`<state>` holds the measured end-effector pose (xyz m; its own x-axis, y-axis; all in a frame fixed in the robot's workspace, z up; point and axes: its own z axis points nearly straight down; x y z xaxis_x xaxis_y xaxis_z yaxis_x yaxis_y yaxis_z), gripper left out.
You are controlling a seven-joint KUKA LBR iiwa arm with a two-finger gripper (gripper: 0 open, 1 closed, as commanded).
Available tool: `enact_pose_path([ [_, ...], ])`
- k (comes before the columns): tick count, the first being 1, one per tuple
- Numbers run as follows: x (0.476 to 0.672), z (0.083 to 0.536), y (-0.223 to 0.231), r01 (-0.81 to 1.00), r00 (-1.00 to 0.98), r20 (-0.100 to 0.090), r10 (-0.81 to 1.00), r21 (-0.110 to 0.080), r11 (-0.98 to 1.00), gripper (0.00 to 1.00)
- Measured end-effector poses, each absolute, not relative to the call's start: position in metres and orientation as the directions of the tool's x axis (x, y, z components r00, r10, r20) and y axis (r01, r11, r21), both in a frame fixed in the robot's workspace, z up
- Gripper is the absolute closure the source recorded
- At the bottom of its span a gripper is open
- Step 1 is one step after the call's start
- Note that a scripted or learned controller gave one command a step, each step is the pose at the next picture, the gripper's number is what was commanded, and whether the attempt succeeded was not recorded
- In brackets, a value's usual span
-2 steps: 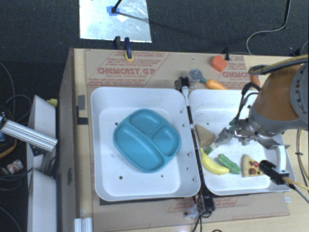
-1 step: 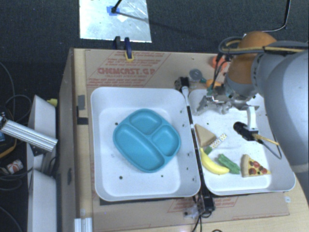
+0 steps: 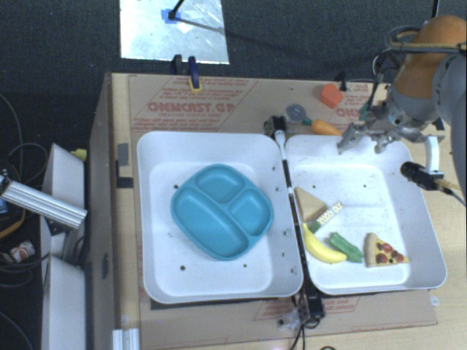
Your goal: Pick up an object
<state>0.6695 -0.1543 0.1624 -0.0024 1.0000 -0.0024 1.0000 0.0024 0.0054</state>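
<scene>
- Gripper (image 3: 364, 141) sits above the far rim of the right bin (image 3: 419, 217), fingers (image 3: 346, 141) spread apart, nothing between them.
- We use the banana (image 3: 322, 245) as landmark: it lies in the near half of the right bin, close to the divider between the bins.
- Green piece (image 3: 346, 246) lies just right of the banana, touching or nearly so; pizza slice (image 3: 381, 251) further right; sandwich wedge (image 3: 309, 203) just behind the banana, with a small bar (image 3: 330, 211) leaning on it.
- Blue tray (image 3: 222, 210) is left of the banana, alone in the left bin (image 3: 160, 217).
- Carrot (image 3: 323, 127) and orange block (image 3: 331, 95) lie far behind the banana, outside the bins.
- We judge no grasp has started: the gripper is well apart from every candidate.
- Risks as we see them:
  - Banana, green piece and wedge are bunched, so a finger may land on a neighbour and shove the target away.
  - Banana is close to the bin wall; a finger could hit the rim.
  - Curved banana may roll out as the fingers close.
  - Flat pizza slice gives little to pinch.
</scene>
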Motion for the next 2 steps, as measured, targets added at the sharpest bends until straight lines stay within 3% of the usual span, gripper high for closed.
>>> enact_pose_path([
  [1, 0.6, 0.163, -0.126, 1.0, -0.001, 0.0, 1.0, 0.002, 0.001, 0.0],
  [2, 0.669, 0.244, -0.198, 1.0, -0.001, -0.003, 1.0, 0.007, 0.001, 0.0],
])
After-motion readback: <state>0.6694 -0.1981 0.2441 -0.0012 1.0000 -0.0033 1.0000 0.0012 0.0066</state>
